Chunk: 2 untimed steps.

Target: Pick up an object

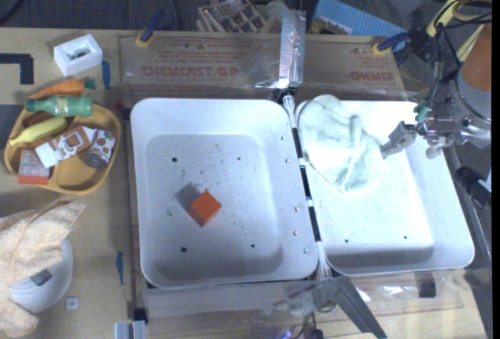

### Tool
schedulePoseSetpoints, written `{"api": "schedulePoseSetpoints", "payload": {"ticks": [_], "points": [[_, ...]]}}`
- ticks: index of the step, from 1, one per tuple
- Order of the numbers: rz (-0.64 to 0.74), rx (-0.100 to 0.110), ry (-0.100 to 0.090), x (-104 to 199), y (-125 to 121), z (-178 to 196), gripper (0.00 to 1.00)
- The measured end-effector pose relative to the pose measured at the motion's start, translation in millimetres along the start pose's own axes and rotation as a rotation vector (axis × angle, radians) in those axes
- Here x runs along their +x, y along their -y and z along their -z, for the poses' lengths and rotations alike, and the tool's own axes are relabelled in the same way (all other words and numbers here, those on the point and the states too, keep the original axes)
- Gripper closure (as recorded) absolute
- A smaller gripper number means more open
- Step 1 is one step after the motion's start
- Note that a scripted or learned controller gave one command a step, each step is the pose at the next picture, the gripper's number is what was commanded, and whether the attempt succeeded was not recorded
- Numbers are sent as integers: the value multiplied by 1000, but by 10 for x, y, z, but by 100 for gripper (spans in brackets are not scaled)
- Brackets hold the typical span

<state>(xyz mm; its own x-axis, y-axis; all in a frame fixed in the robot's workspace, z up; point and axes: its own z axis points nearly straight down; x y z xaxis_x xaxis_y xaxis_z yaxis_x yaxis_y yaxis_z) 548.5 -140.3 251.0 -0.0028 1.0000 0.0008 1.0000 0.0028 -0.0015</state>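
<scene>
The arm (478,80) is cut off by the right edge. The gripper (394,140) is blurred, its fingers' spacing unreadable against the cloth (340,146).

A robotics lab: white bins (148,173) on a cable-cluttered bench (234,64).

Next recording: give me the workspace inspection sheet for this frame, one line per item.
Surface: two white bins, left bin, right bin, on a wooden bench.
Job's things: orange block in left bin; white cloth crumpled in right bin.
Clutter: yellow bowl of toy food; small white box.
Grippers: gripper at the cloth's right edge; grasp unclear.
Cables: dark cables by the arm.
Surroundings: boxes behind the bench.
</scene>
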Motion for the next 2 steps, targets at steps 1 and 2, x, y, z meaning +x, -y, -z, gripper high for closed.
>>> {"api": "schedulePoseSetpoints", "payload": {"ticks": [1,2], "points": [[-226,2,-1,208,-97,-433,0],[-208,-4,1,52,-261,-1563,0]]}}
